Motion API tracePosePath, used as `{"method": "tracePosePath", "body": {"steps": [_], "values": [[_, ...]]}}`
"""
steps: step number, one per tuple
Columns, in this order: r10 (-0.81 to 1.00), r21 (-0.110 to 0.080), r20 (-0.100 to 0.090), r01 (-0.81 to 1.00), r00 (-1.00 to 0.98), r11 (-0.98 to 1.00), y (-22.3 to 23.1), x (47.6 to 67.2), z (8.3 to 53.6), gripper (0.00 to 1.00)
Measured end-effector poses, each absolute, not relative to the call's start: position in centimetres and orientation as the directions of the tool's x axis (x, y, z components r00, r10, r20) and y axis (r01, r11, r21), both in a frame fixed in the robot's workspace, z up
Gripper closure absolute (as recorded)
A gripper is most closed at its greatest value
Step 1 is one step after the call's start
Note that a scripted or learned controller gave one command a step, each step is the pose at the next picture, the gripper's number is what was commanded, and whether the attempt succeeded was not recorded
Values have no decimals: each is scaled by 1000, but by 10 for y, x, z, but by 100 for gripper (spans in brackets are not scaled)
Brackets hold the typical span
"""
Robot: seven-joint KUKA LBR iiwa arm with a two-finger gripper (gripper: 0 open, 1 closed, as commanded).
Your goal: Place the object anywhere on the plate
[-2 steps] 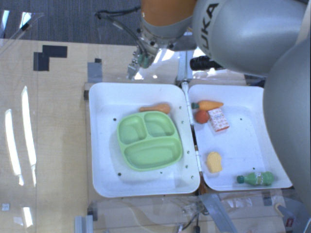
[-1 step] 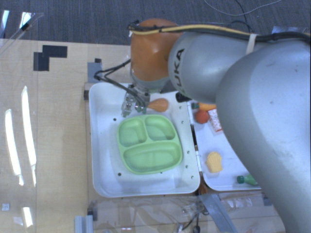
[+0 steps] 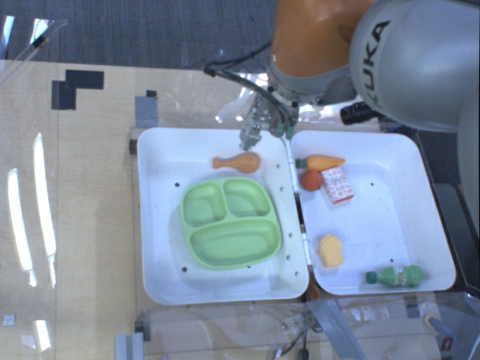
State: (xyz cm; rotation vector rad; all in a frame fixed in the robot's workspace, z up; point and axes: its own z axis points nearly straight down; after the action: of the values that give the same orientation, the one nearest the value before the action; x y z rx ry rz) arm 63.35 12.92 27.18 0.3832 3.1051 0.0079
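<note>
Above the far edge of the left bin, near the top middle of the frame, my gripper hangs just over the chicken drumstick. I cannot tell from this view how my jaws stand, and nothing shows between them. The drumstick lies on the bin floor just below me in the frame, its thick end toward the wall shared by the two bins, close to the far rim of the green plate but not on it. The plate has three compartments and sits in the middle of the left bin, nothing resting in any of them. Across the shared wall, in the right bin, a carrot, a tomato and a small red and white carton cluster in the upper left corner. A yellow piece of toy food lies lower down, and a green bottle lies on its side near the lower right corner.
</note>
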Motion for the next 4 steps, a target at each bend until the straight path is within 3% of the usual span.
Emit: {"method": "tracePosePath", "body": {"steps": [1,2,3,4], "values": [[243,7,-11,243,-970,970,130,633,271,0],[244,13,-20,244,-970,970,131,635,284,100],[-141,3,-20,-141,-990,990,117,597,392,100],[-223,3,-9,-223,-975,975,178,636,311,100]]}}
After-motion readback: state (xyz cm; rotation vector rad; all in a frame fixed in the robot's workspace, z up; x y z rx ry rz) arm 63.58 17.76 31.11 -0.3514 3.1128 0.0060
